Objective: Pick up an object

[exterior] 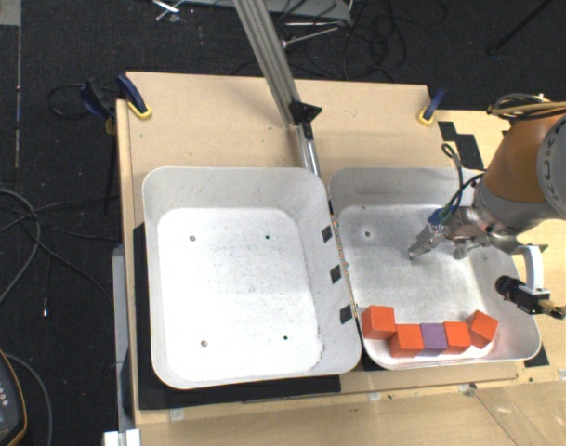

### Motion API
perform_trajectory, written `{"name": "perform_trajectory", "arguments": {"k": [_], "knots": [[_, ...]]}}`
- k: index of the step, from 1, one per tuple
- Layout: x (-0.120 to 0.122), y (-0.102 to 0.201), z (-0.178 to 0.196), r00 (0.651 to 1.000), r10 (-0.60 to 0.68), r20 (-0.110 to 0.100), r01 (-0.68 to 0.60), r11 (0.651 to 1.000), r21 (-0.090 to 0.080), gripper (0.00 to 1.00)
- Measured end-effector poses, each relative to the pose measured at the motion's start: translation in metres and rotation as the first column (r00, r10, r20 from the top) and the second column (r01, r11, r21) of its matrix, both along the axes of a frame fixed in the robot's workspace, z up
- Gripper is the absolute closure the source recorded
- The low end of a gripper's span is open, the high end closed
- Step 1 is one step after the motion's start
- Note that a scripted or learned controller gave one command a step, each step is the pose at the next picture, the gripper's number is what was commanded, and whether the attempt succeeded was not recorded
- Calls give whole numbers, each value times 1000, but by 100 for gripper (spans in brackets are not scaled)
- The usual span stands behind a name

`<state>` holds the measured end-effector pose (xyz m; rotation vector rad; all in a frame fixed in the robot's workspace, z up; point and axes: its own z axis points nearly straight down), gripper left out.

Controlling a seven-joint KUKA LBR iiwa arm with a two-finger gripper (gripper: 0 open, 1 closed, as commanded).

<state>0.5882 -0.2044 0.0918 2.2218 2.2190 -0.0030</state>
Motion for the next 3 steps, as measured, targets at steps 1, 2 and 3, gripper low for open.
{"name": "perform_trajectory", "arguments": {"k": [1,2,3], "knots": [[1,1,14,1000,1,4,-1,1000,0,100],[1,1,14,1000,1,3,-1,1000,0,0],[60,11,2,1000,3,-14,-3,1000,6,0]]}}
